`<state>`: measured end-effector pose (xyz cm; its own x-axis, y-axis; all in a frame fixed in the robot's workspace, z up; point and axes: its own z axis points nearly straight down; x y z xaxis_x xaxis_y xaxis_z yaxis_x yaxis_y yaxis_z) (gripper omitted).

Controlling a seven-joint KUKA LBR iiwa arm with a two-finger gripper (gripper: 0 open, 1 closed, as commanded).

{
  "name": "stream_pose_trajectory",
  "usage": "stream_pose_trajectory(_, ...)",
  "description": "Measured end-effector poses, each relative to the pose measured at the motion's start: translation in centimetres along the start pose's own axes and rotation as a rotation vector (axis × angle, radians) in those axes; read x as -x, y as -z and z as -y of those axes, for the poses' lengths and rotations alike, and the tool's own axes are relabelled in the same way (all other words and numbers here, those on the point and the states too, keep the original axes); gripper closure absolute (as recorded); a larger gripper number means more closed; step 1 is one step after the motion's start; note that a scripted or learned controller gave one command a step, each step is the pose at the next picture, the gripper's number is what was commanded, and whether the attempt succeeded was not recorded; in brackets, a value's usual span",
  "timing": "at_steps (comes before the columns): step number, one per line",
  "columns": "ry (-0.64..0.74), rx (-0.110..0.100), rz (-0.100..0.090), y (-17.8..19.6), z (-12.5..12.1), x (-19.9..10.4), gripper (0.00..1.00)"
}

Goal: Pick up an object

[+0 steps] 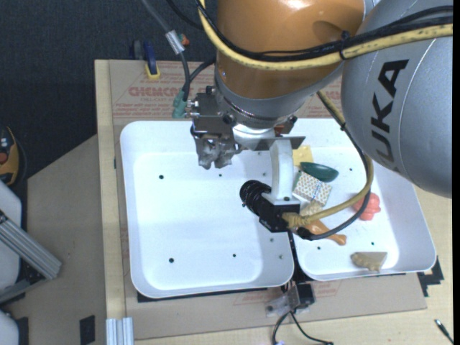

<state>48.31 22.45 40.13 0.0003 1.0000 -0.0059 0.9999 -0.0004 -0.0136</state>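
Objects for picking lie in the right bin (402,254), mostly toward its left and near edges. A patterned small box (312,189) sits just beside a dark green piece (319,170), with a yellow scrap (302,154) behind them. A pink-red item (369,205) lies toward the bin's middle, an orange curved piece (325,232) nearer the front, a tan lump (369,261) at the near edge. My tool (213,152) hangs above the far edge of the left bin (187,250); its tips blur into dark metal, so I cannot tell spread or pressed. My arm's orange band (287,34) hides the far tabletop (115,192), and a white bracket (282,169) and black fitting (264,205) cover the bins' shared edge.
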Motion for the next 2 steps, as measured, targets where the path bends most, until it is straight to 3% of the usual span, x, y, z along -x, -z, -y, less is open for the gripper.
stream_pose_trajectory(1, 0.002, 0.030, -0.014, 14.3, 0.6, 0.1, 1.00)
stream_pose_trajectory(2, 0.000, 0.002, -0.001, 4.3, 0.5, 0.0, 1.00)
